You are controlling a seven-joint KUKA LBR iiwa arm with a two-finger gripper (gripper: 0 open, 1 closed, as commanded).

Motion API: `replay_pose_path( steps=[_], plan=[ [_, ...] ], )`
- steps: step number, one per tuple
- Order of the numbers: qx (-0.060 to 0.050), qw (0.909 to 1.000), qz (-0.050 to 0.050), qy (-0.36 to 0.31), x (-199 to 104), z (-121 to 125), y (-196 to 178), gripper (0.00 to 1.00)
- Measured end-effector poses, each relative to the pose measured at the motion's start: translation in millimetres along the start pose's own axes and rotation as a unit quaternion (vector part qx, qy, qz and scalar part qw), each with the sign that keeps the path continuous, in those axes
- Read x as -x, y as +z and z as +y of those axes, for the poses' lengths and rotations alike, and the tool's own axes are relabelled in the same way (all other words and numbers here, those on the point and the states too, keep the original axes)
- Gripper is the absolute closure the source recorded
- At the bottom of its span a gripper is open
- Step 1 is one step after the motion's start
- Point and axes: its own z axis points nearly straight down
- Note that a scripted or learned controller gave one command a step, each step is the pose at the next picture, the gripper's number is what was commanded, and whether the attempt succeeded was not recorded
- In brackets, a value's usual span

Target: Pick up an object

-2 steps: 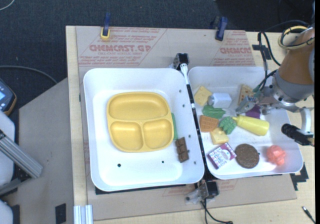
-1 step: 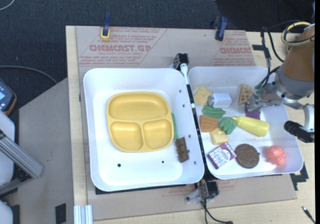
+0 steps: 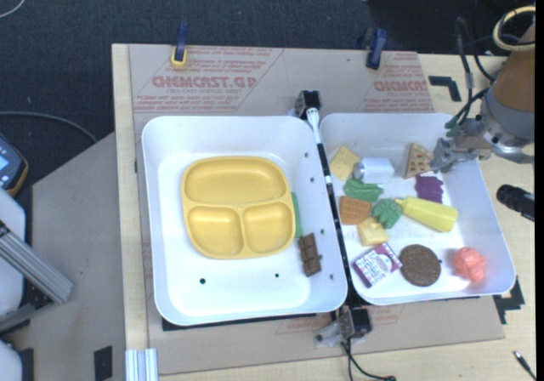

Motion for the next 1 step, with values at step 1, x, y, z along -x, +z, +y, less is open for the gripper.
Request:
replay_pose_path(
  steps=[1],
  plan=[
    [0.001, 1.0, 0.0, 0.0, 6.1, -0.1, -61.6, 1.0]
  ],
)
